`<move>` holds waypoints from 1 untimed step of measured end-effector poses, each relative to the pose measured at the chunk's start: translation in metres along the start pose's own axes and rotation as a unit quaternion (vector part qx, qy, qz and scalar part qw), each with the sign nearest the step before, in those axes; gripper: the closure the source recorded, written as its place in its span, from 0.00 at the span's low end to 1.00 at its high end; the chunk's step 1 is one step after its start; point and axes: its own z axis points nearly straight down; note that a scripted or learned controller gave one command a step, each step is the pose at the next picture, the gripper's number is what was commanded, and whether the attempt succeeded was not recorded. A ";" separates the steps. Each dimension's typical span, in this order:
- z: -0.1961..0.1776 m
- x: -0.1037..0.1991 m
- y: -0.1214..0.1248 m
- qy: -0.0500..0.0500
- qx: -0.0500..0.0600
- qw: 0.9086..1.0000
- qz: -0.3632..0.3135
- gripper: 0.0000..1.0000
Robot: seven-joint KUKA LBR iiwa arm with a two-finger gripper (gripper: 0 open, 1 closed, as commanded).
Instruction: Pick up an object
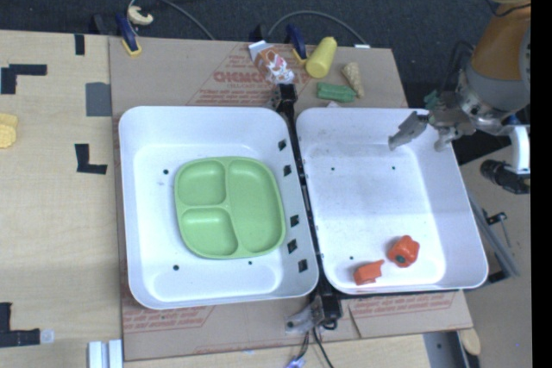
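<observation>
Two shallow white bins sit side by side on a sheet of cardboard. The left bin holds a green divided plate lying flat near its middle. The right bin holds two small things near its front edge — an orange-red round piece and, just beside it to the left, a smaller orange piece. The arm reaches in from the right, and its gripper hangs over the far right corner of the right bin, well apart from both orange pieces. Its two grey fingers stand spread apart with nothing between them. Behind the bins, on the cardboard, lie a yellow bottle-like thing, a green piece, a tan cone and a small wrapped packet — all outside the bins.
</observation>
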 end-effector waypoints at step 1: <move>-0.036 0.018 -0.055 0.001 0.001 1.000 0.000 0.00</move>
